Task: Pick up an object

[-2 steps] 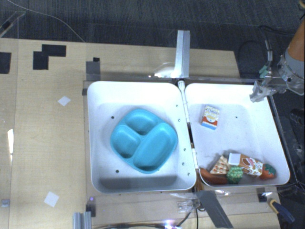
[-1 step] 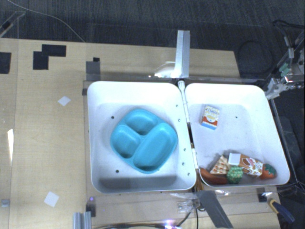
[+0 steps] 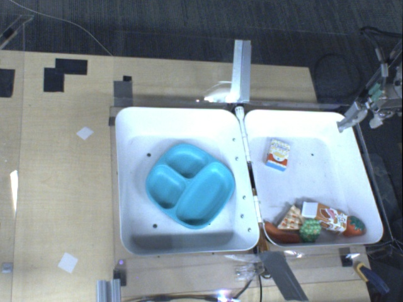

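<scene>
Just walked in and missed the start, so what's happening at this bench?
A robot arm is set to pick an object from two white bins. Its gripper sits at the far right corner of the right bin, holding nothing. That bin holds a small carton and a pile of toy food. The left bin holds a blue divided tray.

Bright, even overhead light; soft, slightly blurry.

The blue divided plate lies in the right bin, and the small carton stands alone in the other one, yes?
Not quite. The camera view shows the blue divided plate in the left bin. The small carton stands in the right bin, apart from the toy food heaped at its near edge.
</scene>
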`<state>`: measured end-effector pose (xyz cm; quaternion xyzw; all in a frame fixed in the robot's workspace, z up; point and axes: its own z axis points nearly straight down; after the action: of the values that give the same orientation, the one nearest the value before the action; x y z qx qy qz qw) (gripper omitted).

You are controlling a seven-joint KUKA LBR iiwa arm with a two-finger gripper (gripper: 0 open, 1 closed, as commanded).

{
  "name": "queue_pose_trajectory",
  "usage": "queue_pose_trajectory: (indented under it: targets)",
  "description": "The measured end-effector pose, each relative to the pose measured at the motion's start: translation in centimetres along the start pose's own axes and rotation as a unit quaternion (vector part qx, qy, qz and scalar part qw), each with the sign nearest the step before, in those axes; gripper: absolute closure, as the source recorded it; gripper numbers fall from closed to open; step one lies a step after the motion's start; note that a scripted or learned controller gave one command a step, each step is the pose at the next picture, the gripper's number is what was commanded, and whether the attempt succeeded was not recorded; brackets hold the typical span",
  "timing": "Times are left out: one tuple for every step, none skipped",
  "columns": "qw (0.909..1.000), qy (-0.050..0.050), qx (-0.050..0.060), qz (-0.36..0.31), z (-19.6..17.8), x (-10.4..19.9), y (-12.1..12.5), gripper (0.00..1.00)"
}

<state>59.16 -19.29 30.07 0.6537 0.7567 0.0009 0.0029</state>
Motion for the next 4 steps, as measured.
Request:
queue_pose_trajectory:
  targets:
    - [0.9899, 0.001, 0.002, 0.142, 17.9, 4.6, 1.0, 0.0]
    - [0.9914, 0.001, 0.0, 0.131, 18.1, 5.5, 8.6, 0.0]
    - [0.9896, 0.001, 0.0, 0.144, 21.4, 9.1, 7.6, 0.0]
    - [0.9914, 0.0, 0.0, 0.131, 21.4, 10.3, 6.7, 0.0]
